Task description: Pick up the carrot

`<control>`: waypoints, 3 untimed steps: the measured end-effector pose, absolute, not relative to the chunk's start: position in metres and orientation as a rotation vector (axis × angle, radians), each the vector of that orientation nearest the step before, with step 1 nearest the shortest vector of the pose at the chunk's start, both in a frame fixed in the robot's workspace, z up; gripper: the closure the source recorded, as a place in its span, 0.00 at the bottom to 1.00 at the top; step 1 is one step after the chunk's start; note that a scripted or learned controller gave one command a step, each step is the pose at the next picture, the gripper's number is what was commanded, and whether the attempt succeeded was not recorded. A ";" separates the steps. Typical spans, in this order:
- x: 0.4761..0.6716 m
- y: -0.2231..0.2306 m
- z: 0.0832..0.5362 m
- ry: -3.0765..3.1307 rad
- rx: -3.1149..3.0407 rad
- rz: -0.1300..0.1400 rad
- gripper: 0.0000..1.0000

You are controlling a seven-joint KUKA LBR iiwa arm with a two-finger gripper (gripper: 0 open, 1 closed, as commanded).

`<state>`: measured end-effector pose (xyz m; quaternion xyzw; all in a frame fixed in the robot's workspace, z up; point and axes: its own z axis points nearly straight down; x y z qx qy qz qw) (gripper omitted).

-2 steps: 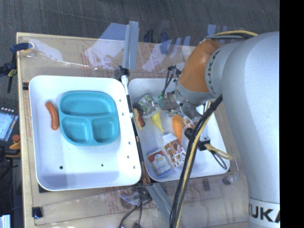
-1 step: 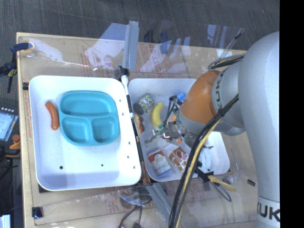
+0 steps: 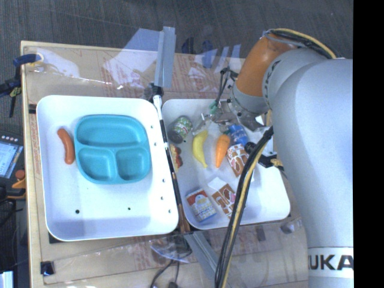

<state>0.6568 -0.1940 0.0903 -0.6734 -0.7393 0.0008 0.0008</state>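
Desk [image 3: 90, 62] w/ two white bins. Claw [image 3: 223, 108] over right bin [image 3: 264, 206]; open/shut state: cannot tell. Carrot [image 3: 221, 149] lies just below claw in view, beside banana [image 3: 200, 148], long axis approx. up-down.

Glossy plastic carrot [image 3: 221, 150]; smooth plastic blue tray [image 3: 113, 148]; white bins [image 3: 54, 209].
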 end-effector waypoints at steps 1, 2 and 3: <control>0.572 -0.210 0.091 -2.368 -2.058 0.002 0.00; 0.487 -0.210 0.092 -2.387 -2.038 -0.001 0.00; 0.488 -0.209 0.101 -2.390 -2.031 0.000 1.00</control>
